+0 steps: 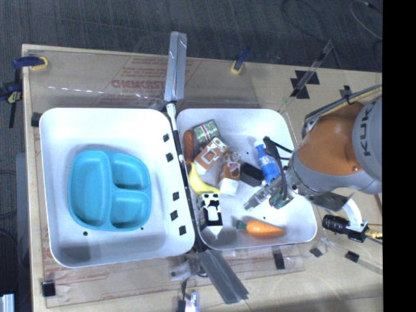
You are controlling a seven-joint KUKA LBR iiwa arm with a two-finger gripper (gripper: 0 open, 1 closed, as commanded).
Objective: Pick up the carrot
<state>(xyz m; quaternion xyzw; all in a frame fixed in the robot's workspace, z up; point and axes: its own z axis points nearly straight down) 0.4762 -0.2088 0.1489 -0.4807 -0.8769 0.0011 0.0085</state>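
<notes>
The orange carrot (261,227) lies with its green tip to the left on the floor of the right bin (300,227), near the front wall. My gripper (267,199) hangs just behind and above it, fingers spread and open with nothing between them. One pale finger (254,200) points down-left toward the carrot's green end. The orange wrist band and grey arm come in from the right over the bin's right wall.
Crowding the right bin's left half are a yellow banana (197,181), a white cube (228,187), a black-and-white item (210,212), a brown-white box (212,155) and a blue bottle (265,161). The left bin (58,142) holds a blue divided tray (110,190).
</notes>
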